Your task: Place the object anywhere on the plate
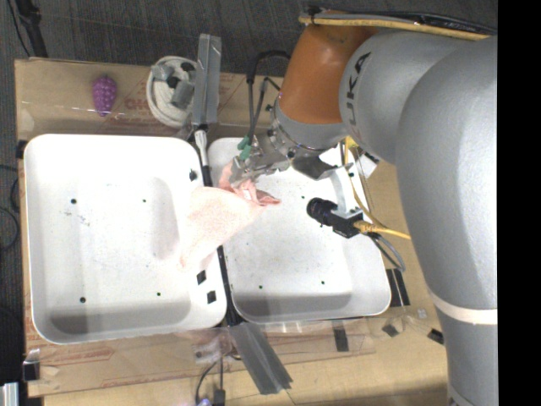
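Note:
A pale pink plate (pixel 211 220) lies across the divider between the two white bins, partly over the left bin's right rim. At its upper right edge is a small pink-red object (pixel 257 194). My gripper (pixel 245 170) hangs right above that object, at the back left corner of the right bin (pixel 338 299). The gripper's body covers the object's top, so I cannot make out whether it is gripped. The grey arm with its orange band reaches in from the right and hides the right bin's back edge.
The left bin (pixel 101 227) holds nothing but the plate's overhang. A black cable connector (pixel 331 214) hangs over the right bin. Behind the bins sit a purple item (pixel 104 94), a white roll (pixel 172 89) and a grey bracket (pixel 205 79).

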Tool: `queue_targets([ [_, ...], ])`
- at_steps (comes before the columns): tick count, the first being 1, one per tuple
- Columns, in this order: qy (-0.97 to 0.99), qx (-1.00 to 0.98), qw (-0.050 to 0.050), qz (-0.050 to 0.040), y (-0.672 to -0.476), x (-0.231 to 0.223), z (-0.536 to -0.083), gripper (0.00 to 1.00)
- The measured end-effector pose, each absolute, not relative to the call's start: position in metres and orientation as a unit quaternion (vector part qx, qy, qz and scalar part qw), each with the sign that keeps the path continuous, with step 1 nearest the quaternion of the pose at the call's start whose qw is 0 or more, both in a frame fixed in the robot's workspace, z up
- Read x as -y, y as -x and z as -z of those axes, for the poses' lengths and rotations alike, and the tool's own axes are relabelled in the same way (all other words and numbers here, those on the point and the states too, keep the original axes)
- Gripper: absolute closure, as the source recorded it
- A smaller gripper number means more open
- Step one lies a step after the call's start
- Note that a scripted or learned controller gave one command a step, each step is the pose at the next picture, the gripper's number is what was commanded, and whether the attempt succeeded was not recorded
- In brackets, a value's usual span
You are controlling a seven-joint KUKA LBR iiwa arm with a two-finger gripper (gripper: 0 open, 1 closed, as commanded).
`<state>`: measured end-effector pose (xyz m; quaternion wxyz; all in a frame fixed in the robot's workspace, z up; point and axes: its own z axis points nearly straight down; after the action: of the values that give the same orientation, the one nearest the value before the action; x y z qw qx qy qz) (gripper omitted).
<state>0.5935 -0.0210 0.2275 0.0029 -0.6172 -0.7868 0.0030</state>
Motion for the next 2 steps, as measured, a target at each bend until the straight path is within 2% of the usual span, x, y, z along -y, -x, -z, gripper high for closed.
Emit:
queue_targets([
  [1, 0.446, 0.895, 0.004, -0.0026, -0.566, -0.024, -0.216, 1.0],
  [2, 0.258, 0.966, 0.004, -0.0018, -0.545, -0.069, -0.229, 1.0],
])
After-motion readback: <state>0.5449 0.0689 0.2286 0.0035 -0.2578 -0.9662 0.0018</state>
